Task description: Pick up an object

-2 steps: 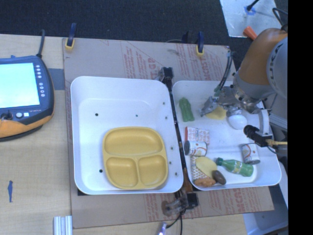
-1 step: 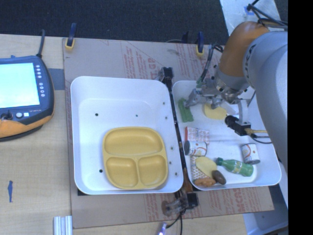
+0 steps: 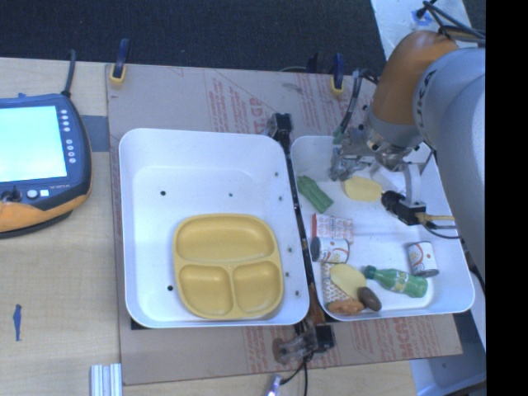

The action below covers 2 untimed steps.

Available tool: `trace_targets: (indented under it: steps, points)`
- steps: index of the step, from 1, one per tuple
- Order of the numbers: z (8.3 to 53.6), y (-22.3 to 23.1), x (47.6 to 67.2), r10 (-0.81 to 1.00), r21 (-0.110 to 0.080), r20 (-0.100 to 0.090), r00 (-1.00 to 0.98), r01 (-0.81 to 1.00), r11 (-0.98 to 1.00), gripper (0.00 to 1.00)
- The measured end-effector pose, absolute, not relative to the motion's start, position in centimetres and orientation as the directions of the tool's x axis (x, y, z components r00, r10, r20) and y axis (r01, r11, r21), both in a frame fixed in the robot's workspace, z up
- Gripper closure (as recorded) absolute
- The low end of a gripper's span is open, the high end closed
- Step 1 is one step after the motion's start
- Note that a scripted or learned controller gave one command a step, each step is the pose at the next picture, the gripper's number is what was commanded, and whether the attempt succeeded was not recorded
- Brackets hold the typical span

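Gripper: I see the gripper (image 3: 353,168) low over the far end of the right bin (image 3: 375,238), pointing down into it.
Gripper state: I cannot tell how far open it is from this angle, and I cannot confirm anything in its hold.
Nearest object: a pale yellow piece (image 3: 363,190) lies just beside the gripper, on its near side. I judge it the likeliest pick.
Next object: a green piece (image 3: 314,193) lies near the gripper, towards the bin's dividing wall.
Step in hand: in my judgement the approach to a grasp, with nothing lifted yet.
How to do it well: I would centre over the pale yellow piece before descending and close across its narrower width. I would lift straight up and keep clear of the bin wall.
Arm pose: the arm (image 3: 412,73) reaches in over the bin's far corner, wrist bent steeply downward.
Farther objects: a red-and-white packet (image 3: 332,227), then a can (image 3: 421,259) and a green bottle (image 3: 398,281), all well apart from the gripper.
Farthest: the left bin (image 3: 206,180) holds a yellow divided tray (image 3: 227,266).
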State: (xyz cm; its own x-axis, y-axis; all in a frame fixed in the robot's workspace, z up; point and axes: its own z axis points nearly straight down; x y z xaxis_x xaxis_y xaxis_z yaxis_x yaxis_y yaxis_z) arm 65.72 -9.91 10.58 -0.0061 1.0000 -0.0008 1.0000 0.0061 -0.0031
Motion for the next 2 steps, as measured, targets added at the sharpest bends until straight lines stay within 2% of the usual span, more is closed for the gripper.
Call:
trace_targets:
  steps: [1,2]
  points:
    - [9.2,-9.5,65.6,1.0,-0.004,0.0,-0.004,1.0,0.004,1.0]
    - [19.3,-6.8,55.7,1.0,-0.002,0.001,-0.003,1.0,0.003,1.0]
